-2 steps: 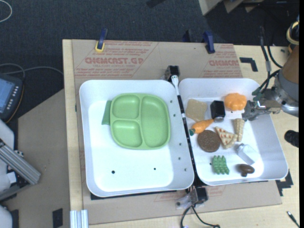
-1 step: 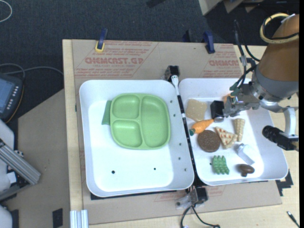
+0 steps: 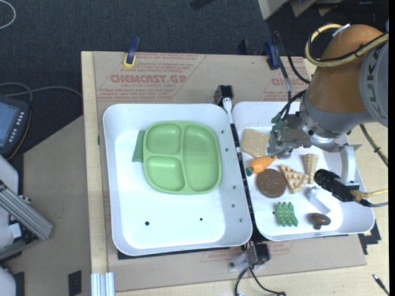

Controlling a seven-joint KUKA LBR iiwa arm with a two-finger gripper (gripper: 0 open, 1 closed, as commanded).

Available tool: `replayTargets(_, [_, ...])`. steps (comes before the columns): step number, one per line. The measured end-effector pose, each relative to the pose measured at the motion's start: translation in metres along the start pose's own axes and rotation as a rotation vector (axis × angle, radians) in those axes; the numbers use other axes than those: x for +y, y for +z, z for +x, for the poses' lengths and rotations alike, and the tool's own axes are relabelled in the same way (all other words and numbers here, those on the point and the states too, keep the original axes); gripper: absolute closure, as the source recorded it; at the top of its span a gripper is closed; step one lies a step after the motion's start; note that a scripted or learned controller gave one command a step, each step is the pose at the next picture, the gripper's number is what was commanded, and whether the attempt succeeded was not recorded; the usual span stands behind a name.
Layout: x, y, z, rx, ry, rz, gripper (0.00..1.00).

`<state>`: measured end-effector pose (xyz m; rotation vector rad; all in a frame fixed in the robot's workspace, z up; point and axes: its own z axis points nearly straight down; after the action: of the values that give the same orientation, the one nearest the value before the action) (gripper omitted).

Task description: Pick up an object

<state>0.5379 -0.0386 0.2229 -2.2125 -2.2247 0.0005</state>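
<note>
Gripper (image 3: 279, 145) hangs low in the right bin (image 3: 358, 224) – just above the carrot (image 3: 261, 163) (finger state impossible to tell) – beside the cookie (image 3: 271, 182)

So the green three-compartment plastic tray (image 3: 182, 156) sits in the left white bin (image 3: 123, 214), and the right white bin (image 3: 345, 227) next to it holds an orange toy carrot (image 3: 261, 163) with a round brown cookie-shaped disc (image 3: 271, 182) just in front of it.

Bench (image 3: 92, 165) bearing two bins (image 3: 123, 184)
</note>
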Motion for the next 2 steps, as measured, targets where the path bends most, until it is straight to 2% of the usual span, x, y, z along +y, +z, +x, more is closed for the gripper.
replayTargets(1, [0.001, 0.009, 0.049, 0.0, 0.0, 0.001, 1.0])
replayTargets(2, [0.001, -0.007, 0.097, 0.0, -0.001, -0.006, 1.0])
